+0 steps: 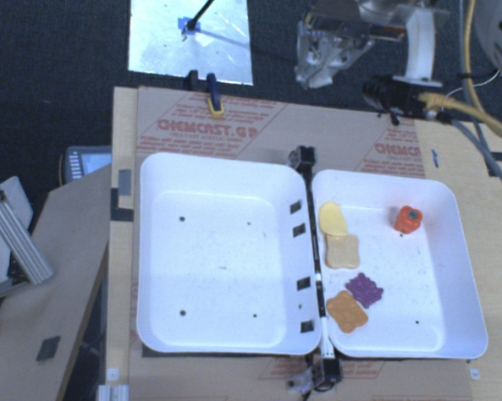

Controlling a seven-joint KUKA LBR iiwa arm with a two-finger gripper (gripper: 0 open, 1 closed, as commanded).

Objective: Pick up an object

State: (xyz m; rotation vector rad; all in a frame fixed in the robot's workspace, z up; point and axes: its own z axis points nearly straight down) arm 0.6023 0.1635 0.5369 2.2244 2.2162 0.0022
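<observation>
Right bin (pixel 464 251), on the desk (pixel 238 127): yellow piece (pixel 332 218), tan slice (pixel 343 253), purple piece (pixel 364 289), orange piece (pixel 347 311) clustered against its left wall, red-orange item (pixel 408 219) apart, all unpicked; hand (pixel 320 64) parked above the bins' far side, apparently carrying nothing, opening indiscernible.

Bench (pixel 238 127): brown board printed with red lettering, on a pale wooden top. Two shallow white bins sit on it side by side, touching along a clipped seam at centre: left bin (pixel 151 232), right bin (pixel 463 276). A yellow-and-blue clamp (pixel 213 96) grips the board's far edge.
</observation>
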